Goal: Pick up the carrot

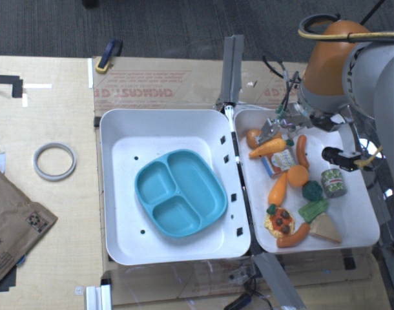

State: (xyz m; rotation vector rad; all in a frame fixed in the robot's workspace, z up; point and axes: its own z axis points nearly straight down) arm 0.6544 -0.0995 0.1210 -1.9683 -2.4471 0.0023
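- Two tapered orange pieces are lying in the right bin (pixel 370 219). The nearer carrot (pixel 268 148) is resting just below the gripper (pixel 274 129), and it is the likelier target.
- The carrot is lying on a slant, its thick end pointing away from the arm side and its thin end running back beneath the tool.
- The gripper is hanging so close over the carrot's upper edge that contact is possible, though the view is not settling this.
- Whether the tool is apart, together or clamped on anything is not something I can tell; its tip is blurring into the clutter under it.
- To do this step well, the tool should be lining its closing direction across the carrot's narrow width, not along its length.
- It should be centring on the thick middle of the body, since the taper may be letting a grip near the tip slip off.
- The second orange piece (pixel 278 187), with a green end, is lying farther below the tool, and the sausage (pixel 303 150) is standing just to its arm side; both are crowding the descent.
- The blue tray (pixel 181 192) is sitting in the left bin (pixel 112 173), well apart from the tool on its far side.
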